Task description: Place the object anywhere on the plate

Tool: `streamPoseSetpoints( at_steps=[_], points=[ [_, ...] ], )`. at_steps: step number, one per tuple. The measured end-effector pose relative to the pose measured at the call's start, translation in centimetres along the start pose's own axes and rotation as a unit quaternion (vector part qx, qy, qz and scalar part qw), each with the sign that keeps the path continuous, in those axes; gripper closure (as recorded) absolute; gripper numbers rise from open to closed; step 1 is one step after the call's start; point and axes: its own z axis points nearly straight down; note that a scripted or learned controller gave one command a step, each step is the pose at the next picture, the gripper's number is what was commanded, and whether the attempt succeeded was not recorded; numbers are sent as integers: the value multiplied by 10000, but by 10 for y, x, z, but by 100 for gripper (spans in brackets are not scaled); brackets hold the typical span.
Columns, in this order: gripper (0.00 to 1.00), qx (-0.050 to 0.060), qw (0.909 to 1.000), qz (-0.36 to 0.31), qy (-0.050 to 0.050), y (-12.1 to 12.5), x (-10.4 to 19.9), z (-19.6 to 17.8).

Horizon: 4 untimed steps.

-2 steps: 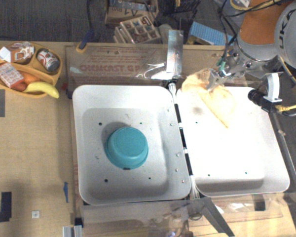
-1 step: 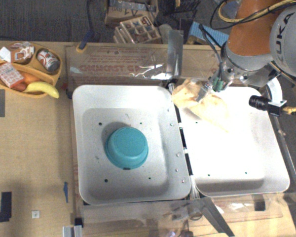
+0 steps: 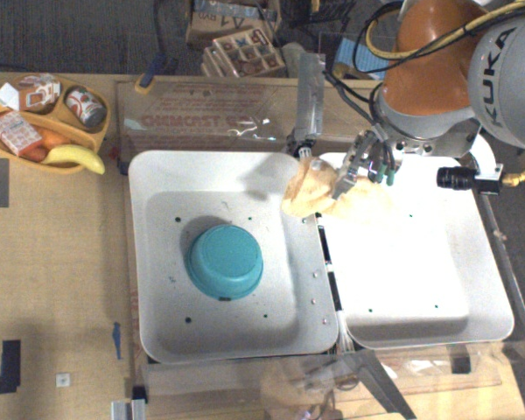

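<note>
Clearly pale tan object (image 3: 311,191) (blurred), soft-edged, at end effector (image 3: 346,182); teal plate (image 3: 226,261)

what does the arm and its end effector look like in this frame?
Grey KUKA arm with black "KUKA" lettering on the casing and a glossy orange band above the wrist. Yellow and black cables run over the orange section. The gripper is a small metallic assembly with dark, teal-tipped parts. A black cylindrical fitting with a yellow lead sits beside the wrist.

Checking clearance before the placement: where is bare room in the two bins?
Right bin: bare floor in front of the gripper. Left bin: a free ring around the teal plate. Crowded: the divider's far end, with the pale yellowish object.
</note>
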Motion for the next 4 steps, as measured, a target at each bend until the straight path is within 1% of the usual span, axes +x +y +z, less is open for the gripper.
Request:
streamPoseSetpoints(
  at_steps=[1, 2, 3, 4],
  points=[
    [100, -4, 9805, -1964, -3, 35, 37, -10],
    [100, -4, 9725, -2328, -3, 66, 75, -19],
    [100, -7, 9724, -2334, -3, 85, 112, -15],
    [100, -3, 9720, -2348, 3, 112, 155, -10]
  ],
)
